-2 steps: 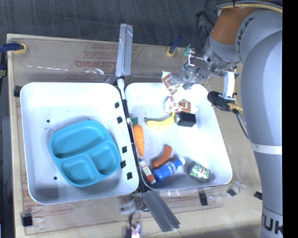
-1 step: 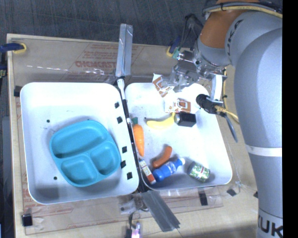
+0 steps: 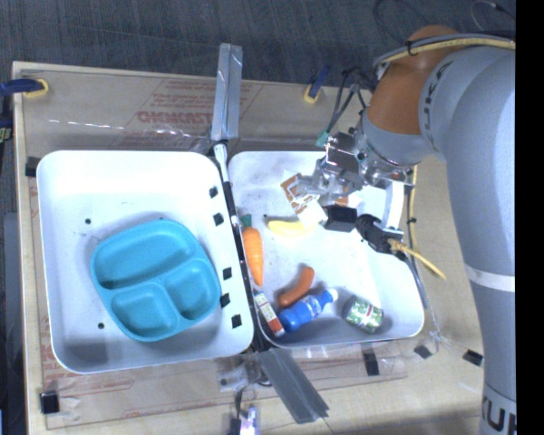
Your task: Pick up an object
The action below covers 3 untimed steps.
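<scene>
The right bin (image 3: 394, 275) holds an orange carrot (image 3: 252, 254), a small yellow piece (image 3: 287, 227), a brown sausage (image 3: 296, 285), a blue bottle (image 3: 306, 308), a green can (image 3: 364, 314) and a thin red-and-white stick (image 3: 267, 314). My gripper (image 3: 334, 203) hangs low over the far part of this bin, just right of the yellow piece. A small white and brown packet (image 3: 296, 191) lies right against its left side. Whether the packet is held is hidden by the wrist.
The left bin (image 3: 63, 188) carries a blue divided plate (image 3: 154, 279). A metal bar (image 3: 225, 93) stands behind the wall between the bins. The grey arm (image 3: 471, 179) covers the bench's right side, with cables over the right bin's right rim.
</scene>
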Tool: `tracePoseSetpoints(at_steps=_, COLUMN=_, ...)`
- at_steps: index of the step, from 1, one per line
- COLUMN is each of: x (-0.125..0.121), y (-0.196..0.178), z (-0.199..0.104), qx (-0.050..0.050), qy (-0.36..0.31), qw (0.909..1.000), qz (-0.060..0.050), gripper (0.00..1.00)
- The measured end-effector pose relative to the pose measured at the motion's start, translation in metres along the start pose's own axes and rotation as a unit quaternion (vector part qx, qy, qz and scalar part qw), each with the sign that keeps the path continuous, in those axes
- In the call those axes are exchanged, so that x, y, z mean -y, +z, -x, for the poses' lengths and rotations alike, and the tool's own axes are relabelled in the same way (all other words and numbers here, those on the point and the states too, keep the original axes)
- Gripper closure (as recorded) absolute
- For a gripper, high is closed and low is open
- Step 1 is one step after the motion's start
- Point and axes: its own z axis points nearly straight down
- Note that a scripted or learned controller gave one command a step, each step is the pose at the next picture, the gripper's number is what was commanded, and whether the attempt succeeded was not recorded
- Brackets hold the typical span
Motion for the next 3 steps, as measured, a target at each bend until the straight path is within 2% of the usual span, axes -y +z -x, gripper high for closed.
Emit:
tracePoseSetpoints(at_steps=1, x=-0.005, y=0.067, z=0.047, qx=-0.001, qy=0.028, qw=0.9996, qz=0.002, gripper=1.0)
tracePoseSetpoints(at_steps=2, x=-0.005, y=0.068, z=0.047, qx=0.0, qy=0.028, qw=0.9996, qz=0.001, gripper=0.0)
tracePoseSetpoints(at_steps=3, x=0.01, y=-0.009, z=0.041, qx=-0.001, qy=0.017, qw=0.9999, qz=0.001, gripper=0.0)
